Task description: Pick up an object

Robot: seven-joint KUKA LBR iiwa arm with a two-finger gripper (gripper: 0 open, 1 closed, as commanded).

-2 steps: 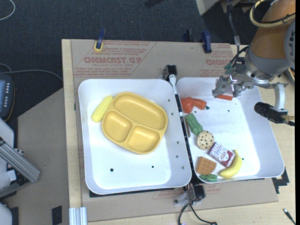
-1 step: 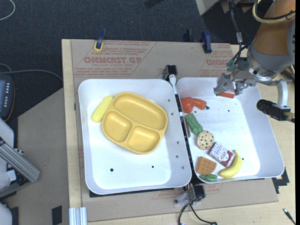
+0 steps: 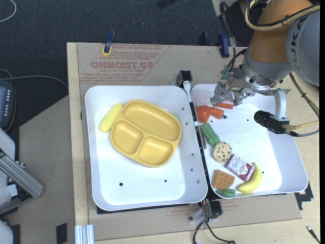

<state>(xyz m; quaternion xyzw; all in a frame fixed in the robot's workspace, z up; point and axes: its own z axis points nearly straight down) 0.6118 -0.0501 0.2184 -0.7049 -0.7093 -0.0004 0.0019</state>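
My gripper (image 3: 223, 96) hangs over the far left part of the right bin (image 3: 284, 156), just above and right of a red-orange toy piece (image 3: 207, 113). Nothing shows between its fingers. Down the bin's left side lie a green pickle (image 3: 209, 134), a round cookie (image 3: 222, 151), a red-and-white packet (image 3: 239, 167), a waffle square (image 3: 223, 179) and a banana (image 3: 252, 180). The left bin (image 3: 101, 151) holds a yellow divided tray (image 3: 146, 132) and a corn cob (image 3: 110, 117).
A black camera or fitting (image 3: 271, 121) juts over the right bin from the arm's side. A black clamp (image 3: 184, 78) sits at the far end of the divider between the bins. The bins rest on a cardboard sheet (image 3: 127, 62).
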